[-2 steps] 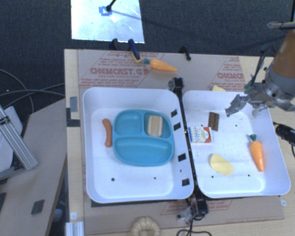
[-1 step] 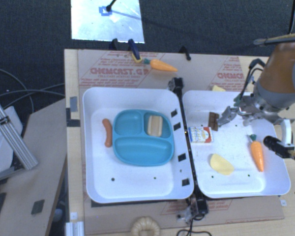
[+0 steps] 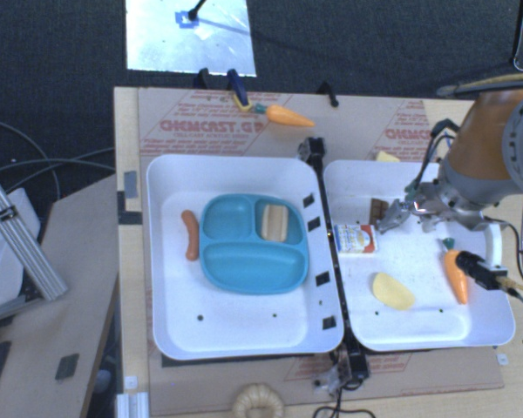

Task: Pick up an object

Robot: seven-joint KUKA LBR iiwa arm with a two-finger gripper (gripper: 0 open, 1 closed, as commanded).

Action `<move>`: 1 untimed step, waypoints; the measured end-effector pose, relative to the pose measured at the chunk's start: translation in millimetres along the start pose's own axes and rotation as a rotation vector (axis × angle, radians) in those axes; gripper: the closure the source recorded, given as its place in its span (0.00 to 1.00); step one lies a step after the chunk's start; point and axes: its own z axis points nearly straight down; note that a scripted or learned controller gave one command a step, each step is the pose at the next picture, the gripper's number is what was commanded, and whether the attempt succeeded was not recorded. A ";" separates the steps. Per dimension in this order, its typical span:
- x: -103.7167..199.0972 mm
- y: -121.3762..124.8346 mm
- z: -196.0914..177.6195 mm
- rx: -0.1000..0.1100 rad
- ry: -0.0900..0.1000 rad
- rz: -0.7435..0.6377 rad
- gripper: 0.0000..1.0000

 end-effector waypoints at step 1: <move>0.8 2.4 44.5 -0.005 0.003 0.000 0.00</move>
